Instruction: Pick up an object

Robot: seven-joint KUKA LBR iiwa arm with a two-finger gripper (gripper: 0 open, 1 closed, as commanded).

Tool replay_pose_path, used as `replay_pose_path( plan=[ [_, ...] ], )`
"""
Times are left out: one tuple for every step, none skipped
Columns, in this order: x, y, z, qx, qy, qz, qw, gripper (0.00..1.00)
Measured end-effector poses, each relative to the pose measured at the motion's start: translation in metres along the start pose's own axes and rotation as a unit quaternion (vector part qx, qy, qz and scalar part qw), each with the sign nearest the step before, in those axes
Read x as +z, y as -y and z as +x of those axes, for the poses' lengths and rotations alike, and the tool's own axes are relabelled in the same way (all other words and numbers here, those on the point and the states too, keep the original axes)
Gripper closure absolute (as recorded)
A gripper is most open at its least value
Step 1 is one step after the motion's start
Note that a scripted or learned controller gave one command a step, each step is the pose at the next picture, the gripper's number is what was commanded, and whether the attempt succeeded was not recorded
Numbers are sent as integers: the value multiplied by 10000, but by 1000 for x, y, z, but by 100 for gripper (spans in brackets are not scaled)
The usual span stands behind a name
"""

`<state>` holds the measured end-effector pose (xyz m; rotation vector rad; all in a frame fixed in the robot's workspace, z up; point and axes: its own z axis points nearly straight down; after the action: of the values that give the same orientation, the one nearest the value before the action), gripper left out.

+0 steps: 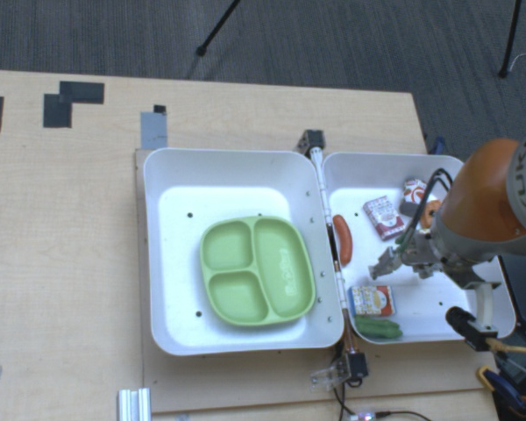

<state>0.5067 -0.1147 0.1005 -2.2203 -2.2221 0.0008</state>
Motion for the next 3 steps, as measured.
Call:
replay_pose_path(
  plan=[
    [13, 17, 23, 8, 24, -74, 10000, 0],
    [2, 15, 24, 1, 20, -98, 10000, 100],
    [2, 15, 24, -1, 19, -96, 10000, 0]
  ],
)
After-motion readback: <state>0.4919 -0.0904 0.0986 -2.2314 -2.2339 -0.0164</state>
